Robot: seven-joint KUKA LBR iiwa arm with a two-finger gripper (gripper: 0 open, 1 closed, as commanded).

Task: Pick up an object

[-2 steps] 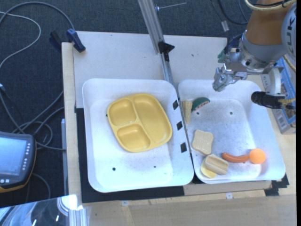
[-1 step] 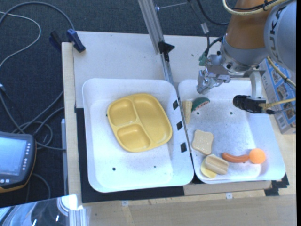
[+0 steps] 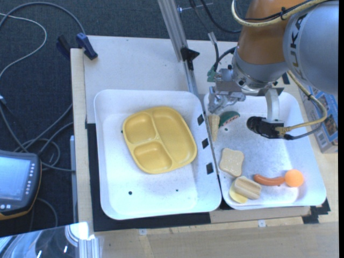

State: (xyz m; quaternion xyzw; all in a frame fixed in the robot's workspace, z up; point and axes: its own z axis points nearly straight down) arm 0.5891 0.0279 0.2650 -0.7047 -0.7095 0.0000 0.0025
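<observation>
Pale bench top (image 3: 134,63) carries two shallow white bins side by side, with dark carpet around it. The left bin (image 3: 161,198) holds a yellow three-compartment plate (image 3: 158,140) near its centre. Taking the right bin (image 3: 303,144) as a clock face, the things nearest the gripper sit at about 10 o'clock. One is a pale tan cone (image 3: 214,126), lying lengthwise against the wall shared with the left bin. The other is a small green-and-red wedge (image 3: 230,117), just beside the cone toward the bin's centre, possibly a toy melon slice, though it is too small to be sure. The gripper (image 3: 221,100) hangs directly over these two, its metal tip low and close above them. Whether it is open or closed cannot be told from this slant, and nothing is visibly clamped in it. A tan bread slice (image 3: 232,162) lies at 8 o'clock and a beige bun-like block (image 3: 246,188) at 7. An orange stick with a round end (image 3: 279,179) lies at 5.
</observation>
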